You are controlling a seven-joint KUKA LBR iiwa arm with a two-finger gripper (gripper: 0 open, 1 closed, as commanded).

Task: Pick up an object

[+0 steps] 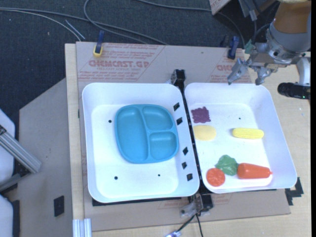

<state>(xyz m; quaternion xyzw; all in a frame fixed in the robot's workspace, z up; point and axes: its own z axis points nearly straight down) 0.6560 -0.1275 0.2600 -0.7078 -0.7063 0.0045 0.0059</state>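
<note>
Above far rim of right bin (276, 107): gripper (248, 74), fingers spread, nothing between. Corn cob (248, 133) nearest pick, lying mid-bin, on near side of gripper, long axis left-right. Carrot (254, 171) nearer still.

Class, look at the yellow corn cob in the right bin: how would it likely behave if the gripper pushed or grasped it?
The corn cob is a rounded cylinder lying on its side, so a push across its length would probably roll it. Its glossy toy look suggests it is stiff, light and perhaps slippery. It lies apart from the carrot, so the open gripper should have room.
</note>
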